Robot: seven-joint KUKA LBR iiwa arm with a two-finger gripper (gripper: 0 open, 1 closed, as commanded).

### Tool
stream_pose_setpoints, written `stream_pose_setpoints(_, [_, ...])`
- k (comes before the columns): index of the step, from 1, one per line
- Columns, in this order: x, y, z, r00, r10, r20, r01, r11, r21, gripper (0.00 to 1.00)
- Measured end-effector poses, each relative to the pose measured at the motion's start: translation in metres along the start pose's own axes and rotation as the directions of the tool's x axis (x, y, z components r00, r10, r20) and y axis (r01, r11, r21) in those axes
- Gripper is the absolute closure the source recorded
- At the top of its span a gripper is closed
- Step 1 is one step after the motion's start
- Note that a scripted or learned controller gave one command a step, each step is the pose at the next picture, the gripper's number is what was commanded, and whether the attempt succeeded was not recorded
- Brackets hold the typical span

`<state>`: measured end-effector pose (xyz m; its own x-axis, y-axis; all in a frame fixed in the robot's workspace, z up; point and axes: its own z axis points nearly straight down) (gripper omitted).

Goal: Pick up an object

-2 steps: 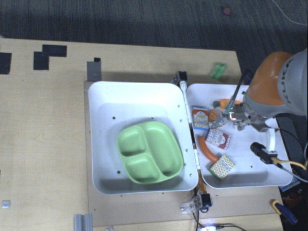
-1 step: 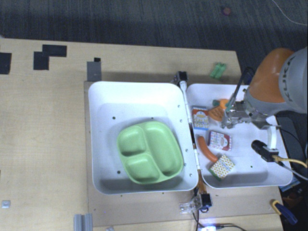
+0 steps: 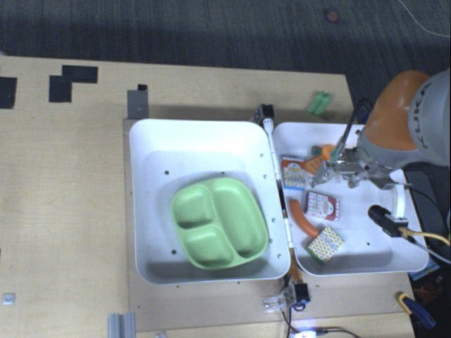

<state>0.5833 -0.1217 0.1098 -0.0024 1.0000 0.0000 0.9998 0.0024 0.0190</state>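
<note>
1. Nearest me, at the bench's front edge: a small metal clip with loose wiring [image 3: 292, 296], right at the seam between the two bins. My guess is it pins them together so they don't shift
2. Left shallow white bin [image 3: 151, 189]: one pale green three-compartment plastic plate [image 3: 220, 220], flat, hollows up, towards the front right corner. It's broad and low-rimmed, so I'd call it a poor target for a two-finger claw
3. Right shallow white bin [image 3: 366, 255]: the small stuff sits here, bunched along the left wall. Front to back:
   - yellow patterned small box [image 3: 325, 243], skewed
   - orange sausage-shaped piece [image 3: 303, 220], lying diagonal just beside it
   - red-and-white small carton [image 3: 322, 205], flat
   - white printed packet [image 3: 294, 173], against the wall
   - orange lump [image 3: 320, 153] at the back, partly hidden
4. Gripper [image 3: 332, 166]: on the grey arm with orange band [image 3: 394, 118], reaching in from the right. It's low over the back-left of the right bin, just beside the packet and the lump. Can't tell if the claw is open or closed, its own metalwork is in the way. Nothing visibly in it
5. Task thing: any object will do. The ones nearest the claw are the packet and the orange lump, and both are lying in the bin. I read this as the approach step, pick not yet made
6. Risk: the items are crowded and hug the wall, so a descent may nudge a neighbour or close on two at once
7. Small green ribbed piece [image 3: 319, 103]: on the bare bench behind the right bin, outside both bins, so probably out of play
</note>
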Motion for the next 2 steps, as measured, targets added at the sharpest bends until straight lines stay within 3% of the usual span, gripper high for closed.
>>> stream_pose_setpoints(1, [0.016,-0.029,0.023,1.0,0.002,0.002,-0.002,1.0,0.011,0.0])
stream_pose_setpoints(2, [0.017,-0.027,0.011,1.0,0.001,0.002,-0.001,1.0,0.005,1.0])
